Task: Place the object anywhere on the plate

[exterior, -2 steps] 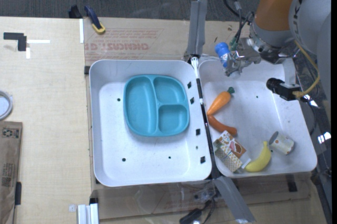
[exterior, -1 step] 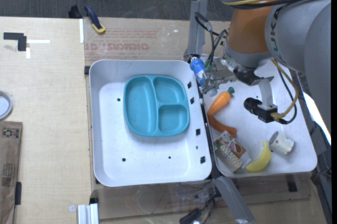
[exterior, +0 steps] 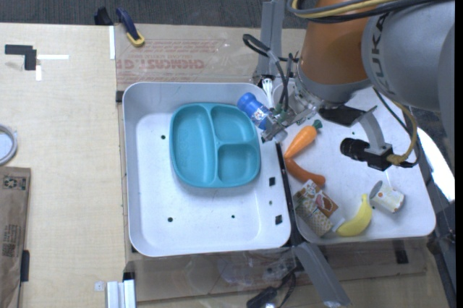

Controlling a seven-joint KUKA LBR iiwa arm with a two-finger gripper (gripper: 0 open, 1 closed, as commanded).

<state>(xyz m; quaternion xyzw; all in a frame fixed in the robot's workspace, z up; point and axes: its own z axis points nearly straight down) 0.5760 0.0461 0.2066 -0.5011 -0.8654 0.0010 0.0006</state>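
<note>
A teal divided plate [exterior: 214, 146] lies in the left bin [exterior: 145, 176]. A small blue bottle with a white end [exterior: 252, 106] hangs over the plate's upper right rim, near the wall between the two bins. My gripper [exterior: 269, 123] reaches in from the right under the orange-banded wrist. It is shut on the blue bottle, which sticks out to the upper left of the fingers [exterior: 275, 129].
The right bin [exterior: 412, 216] holds an orange carrot [exterior: 302, 139], a second orange piece [exterior: 304, 172], a printed snack packet [exterior: 317, 206], a yellow banana [exterior: 357, 218] and a small white item [exterior: 389, 199]. A roll of tape [exterior: 6, 145] lies on the bench at far left.
</note>
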